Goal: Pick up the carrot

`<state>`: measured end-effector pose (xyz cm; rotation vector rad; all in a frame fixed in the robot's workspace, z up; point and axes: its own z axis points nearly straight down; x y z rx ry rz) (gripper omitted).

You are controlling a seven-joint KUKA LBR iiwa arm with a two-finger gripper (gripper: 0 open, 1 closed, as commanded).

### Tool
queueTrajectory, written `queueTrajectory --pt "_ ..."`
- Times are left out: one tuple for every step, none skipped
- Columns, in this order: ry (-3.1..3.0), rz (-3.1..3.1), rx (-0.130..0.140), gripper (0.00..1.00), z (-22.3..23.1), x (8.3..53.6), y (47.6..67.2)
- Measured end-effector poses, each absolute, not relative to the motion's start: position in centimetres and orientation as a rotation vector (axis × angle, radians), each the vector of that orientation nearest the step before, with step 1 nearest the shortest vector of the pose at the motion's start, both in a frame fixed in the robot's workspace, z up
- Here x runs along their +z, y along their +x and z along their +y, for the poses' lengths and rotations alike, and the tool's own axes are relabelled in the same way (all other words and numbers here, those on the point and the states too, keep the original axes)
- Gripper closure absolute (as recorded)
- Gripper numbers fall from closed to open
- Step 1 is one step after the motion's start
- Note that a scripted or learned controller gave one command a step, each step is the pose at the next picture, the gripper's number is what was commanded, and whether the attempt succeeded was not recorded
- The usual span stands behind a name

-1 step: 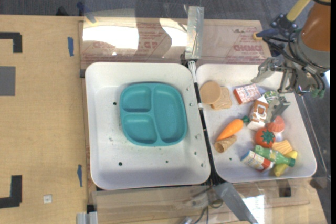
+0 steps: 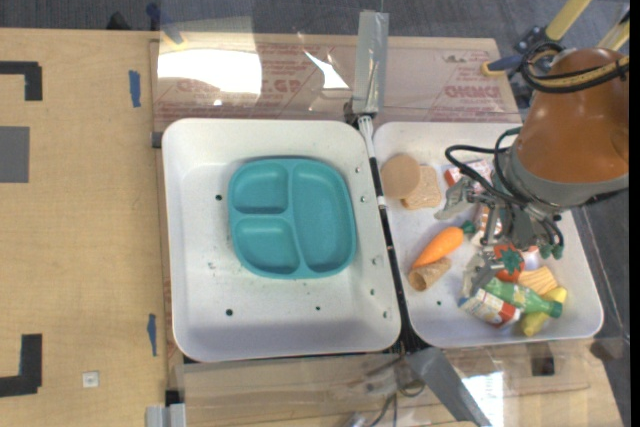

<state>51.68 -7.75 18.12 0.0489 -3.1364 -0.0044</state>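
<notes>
One gripper (image 2: 490,240), state unclear, points down just right of the carrot (image 2: 440,246).

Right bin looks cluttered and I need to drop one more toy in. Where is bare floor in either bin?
The left bin has bare white floor all around the teal divided plate, widest along its near edge. In the right bin, the near-left corner below the carrot is free. The gripper and piled toys crowd its right half.
</notes>
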Motion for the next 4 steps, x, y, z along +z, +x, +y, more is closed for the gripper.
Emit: queueTrajectory --pt "-0.034 -3.147 0.0 0.0 -9.2 9.5 54.0" --pt "-0.149 -3.144 -0.004 0.0 -9.0 8.8 53.2" --pt "-0.148 -3.163 -0.001 1.0 -8.9 10.3 53.8" --pt "-0.478 -3.11 -0.003 1.0 -1.4 18.5 53.1"
